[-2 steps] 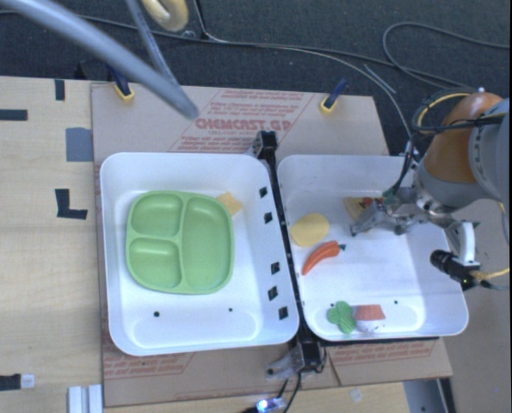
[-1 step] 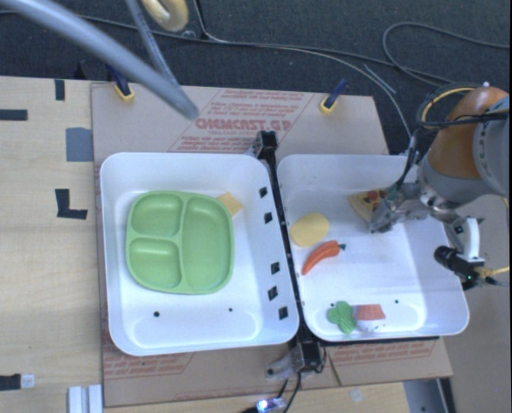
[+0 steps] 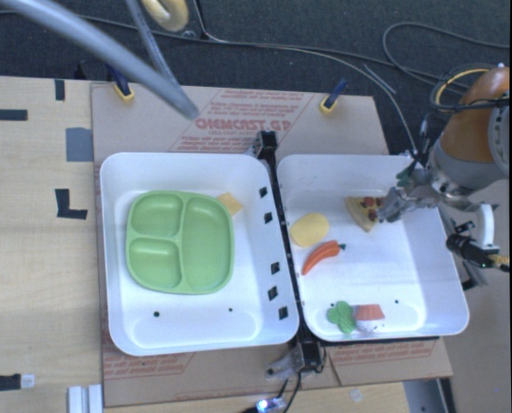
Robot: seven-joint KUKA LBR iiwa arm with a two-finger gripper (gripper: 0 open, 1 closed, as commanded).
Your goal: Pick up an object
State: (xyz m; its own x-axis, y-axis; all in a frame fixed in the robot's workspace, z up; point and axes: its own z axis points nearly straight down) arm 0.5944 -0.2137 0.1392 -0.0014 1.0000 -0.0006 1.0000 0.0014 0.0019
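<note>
In the right bin (image 3: 428, 265) a pizza slice (image 3: 360, 210) lies near the back right. My gripper (image 3: 388, 206) is down at the slice's right edge, touching or almost touching it. A round yellow toy (image 3: 310, 229) and an orange carrot-like piece (image 3: 321, 256) lie near the bin's left wall. At the front sit a green broccoli piece (image 3: 342, 317) and a red-and-white piece (image 3: 370, 313).
The left bin (image 3: 118, 317) holds a green divided plate (image 3: 181, 241) and a small yellow piece (image 3: 230, 202) at the plate's back right corner. A black divider (image 3: 277, 239) runs between the bins. Cables hang beside the arm at the right.
</note>
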